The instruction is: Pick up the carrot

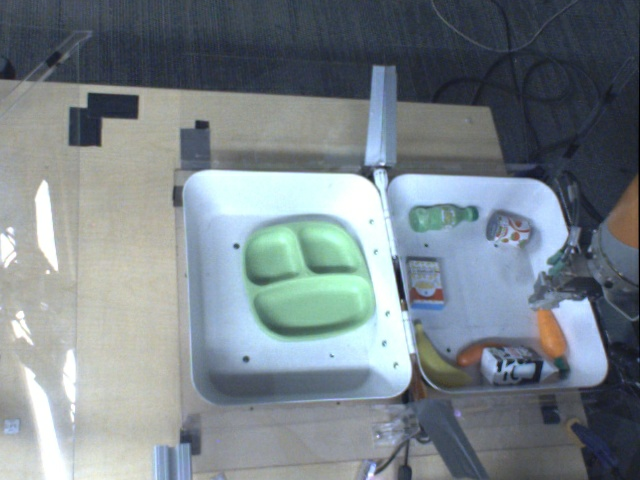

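Observation:
The carrot (551,334) is a short orange piece lying near the right wall of the right bin (470,193). Its upper end sits just under my gripper (557,286). The gripper hangs low at the bin's right edge and reaches in from the right, directly over the carrot's top end. Whether it touches the carrot is unclear from this angle.
The right bin also holds a green bottle (443,217), a small printed cup (508,230), a small card box (426,281), a banana (437,360), a black-and-white carton (515,366) and an orange item (474,351) beside it. A green divided plate (308,278) lies in the left bin (215,358).

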